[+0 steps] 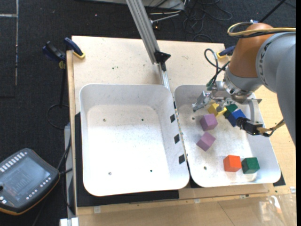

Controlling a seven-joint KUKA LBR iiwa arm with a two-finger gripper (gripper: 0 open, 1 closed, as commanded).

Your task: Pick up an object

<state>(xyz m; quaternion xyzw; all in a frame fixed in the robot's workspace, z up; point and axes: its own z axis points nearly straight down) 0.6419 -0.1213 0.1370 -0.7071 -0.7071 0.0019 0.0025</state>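
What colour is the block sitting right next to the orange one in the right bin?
Dark green block, touching the orange block; clear in the camera view.

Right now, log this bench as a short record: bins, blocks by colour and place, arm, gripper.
left bin: white, shallow
right bin: white, shallow, holds all the blocks
purple blocks: two, one above the other, near the bin's middle
orange block: near front edge, beside green block
yellow block: under the gripper, with a blue block and a dark green one close by
arm: reaches in from the right
gripper: low over the cluster at the bin's back; grasp cannot be told
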